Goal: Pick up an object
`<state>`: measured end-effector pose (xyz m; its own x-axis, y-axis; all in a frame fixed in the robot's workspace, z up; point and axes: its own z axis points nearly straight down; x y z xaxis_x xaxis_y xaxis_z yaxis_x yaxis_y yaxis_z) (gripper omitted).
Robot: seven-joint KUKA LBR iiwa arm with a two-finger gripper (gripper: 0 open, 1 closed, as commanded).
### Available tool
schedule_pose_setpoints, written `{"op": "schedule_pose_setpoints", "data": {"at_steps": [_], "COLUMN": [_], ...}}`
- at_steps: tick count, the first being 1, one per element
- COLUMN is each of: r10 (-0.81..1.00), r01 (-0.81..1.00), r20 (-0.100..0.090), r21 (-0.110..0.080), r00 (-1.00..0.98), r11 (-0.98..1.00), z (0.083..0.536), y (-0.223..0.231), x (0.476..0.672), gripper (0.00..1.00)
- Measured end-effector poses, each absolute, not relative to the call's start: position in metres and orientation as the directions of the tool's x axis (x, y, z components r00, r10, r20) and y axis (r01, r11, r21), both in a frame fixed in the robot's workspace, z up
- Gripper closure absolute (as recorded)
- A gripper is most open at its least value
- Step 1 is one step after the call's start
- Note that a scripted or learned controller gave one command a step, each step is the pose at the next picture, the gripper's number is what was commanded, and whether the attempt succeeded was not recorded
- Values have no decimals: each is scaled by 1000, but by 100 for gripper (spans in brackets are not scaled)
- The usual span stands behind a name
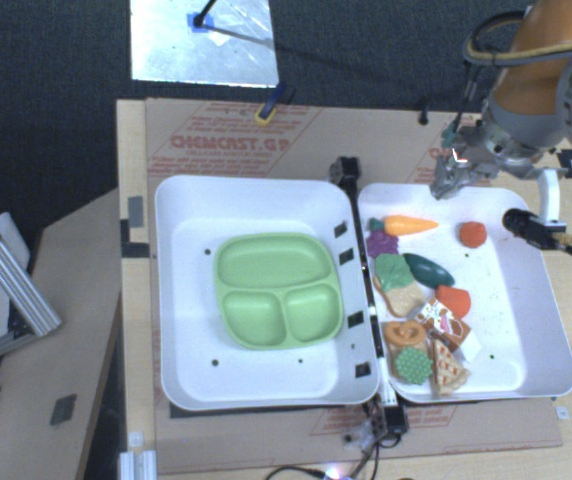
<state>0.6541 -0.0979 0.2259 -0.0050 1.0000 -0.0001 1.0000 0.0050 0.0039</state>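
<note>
The right bin (526, 318) holds toy food: an orange carrot (410, 225), a red tomato (473, 234), a dark green vegetable (428, 268), a purple piece (381, 243), a leafy green piece (393, 269), an orange-red piece (453, 301), a pretzel (404, 334), a waffle (449, 370) and others clustered along its left side. My gripper (447, 184) hangs over the bin's far edge, above and right of the carrot, with nothing seen between its fingers.
The left bin (181, 268) carries a green three-compartment tray (274, 288). A black divider (358, 268) runs between the bins. A black cable connector (526, 226) hangs over the right bin's far right. A shiny sheet (204, 28) lies beyond the bench.
</note>
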Motion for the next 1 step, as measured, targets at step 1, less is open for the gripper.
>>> {"op": "schedule_pose_setpoints", "data": {"at_steps": [1], "r10": [1000], "r01": [1000], "r20": [0], "r21": [0], "r00": [-1], "r11": [1], "z": [233], "y": [-87], "x": [610], "gripper": [100]}}
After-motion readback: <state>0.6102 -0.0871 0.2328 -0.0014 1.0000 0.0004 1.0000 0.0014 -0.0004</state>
